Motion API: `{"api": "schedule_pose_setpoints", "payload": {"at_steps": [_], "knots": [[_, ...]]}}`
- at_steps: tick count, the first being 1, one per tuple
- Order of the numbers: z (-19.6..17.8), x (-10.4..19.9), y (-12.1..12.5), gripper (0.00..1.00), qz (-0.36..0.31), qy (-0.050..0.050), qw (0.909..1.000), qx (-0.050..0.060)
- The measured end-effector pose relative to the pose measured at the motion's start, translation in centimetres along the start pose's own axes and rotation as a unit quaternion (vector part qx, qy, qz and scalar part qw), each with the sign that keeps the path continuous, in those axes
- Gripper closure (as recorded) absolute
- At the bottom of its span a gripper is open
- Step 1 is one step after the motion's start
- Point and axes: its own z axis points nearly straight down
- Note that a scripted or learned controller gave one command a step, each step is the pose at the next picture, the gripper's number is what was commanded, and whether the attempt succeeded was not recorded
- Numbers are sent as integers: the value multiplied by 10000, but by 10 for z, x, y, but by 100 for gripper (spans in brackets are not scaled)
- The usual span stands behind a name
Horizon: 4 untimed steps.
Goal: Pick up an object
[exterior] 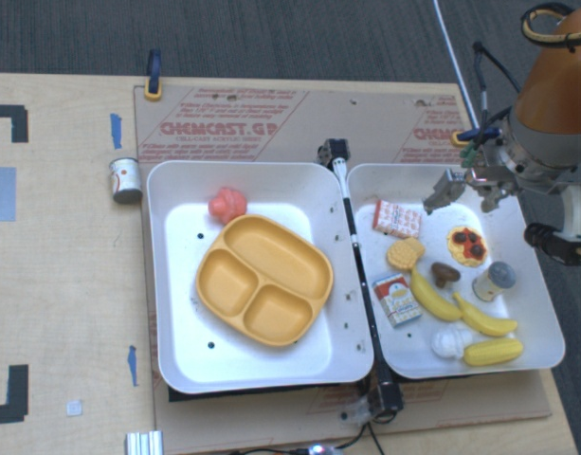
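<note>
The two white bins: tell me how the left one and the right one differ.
The left bin holds a yellow divided tray and a pink lump; the right bin holds many small toy foods, among them bananas and a cracker. The gripper hangs over the right bin's far edge, not the left bin. Both are shallow, white, with rounded corners.

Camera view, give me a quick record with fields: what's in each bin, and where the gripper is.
left bin: yellow divided plate, pink lump touching its upper left edge
right bin: two bananas, round cracker, red-and-white packet, small carton, tart with berries, other small pieces
gripper: above the right bin's upper edge, nothing visibly held
outside bins: small can left of the left bin
</note>
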Motion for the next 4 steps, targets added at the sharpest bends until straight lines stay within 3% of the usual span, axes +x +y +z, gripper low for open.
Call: {"api": "schedule_pose_setpoints", "payload": {"at_steps": [1,2,3,4], "knots": [[118,8,37,0,-2,-1,10000,10],[146,27,4,0,4,-3,10000,-9],[136,27,5,100,8,-7,10000,-31],[48,101,-87,100,-2,4,10000,10]]}}
